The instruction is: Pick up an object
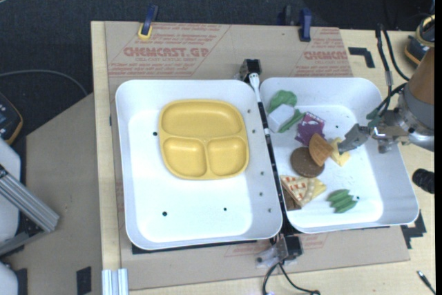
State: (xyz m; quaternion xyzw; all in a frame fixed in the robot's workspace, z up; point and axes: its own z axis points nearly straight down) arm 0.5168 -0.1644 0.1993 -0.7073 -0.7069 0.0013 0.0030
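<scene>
The right bin [390,197] holds several toy foods: a green leafy piece [282,100], a pale block [281,120], a purple piece [311,126], a tan wedge [320,147], a brown round cookie [304,163], a yellow cheese piece [340,156], a waffle slice [295,188] and a green pea pod [342,200]. My gripper [350,139] reaches in from the right, low over the bin. Its tip sits just above and to the right of the yellow cheese piece and the tan wedge. I see nothing held in it.
The left bin [138,204] carries a yellow divided plate [204,138]. A black divider with clips [252,70] runs between the bins. The arm's grey wrist [414,117] hangs over the right bin's right wall. Cardboard [186,45] lies under both bins.
</scene>
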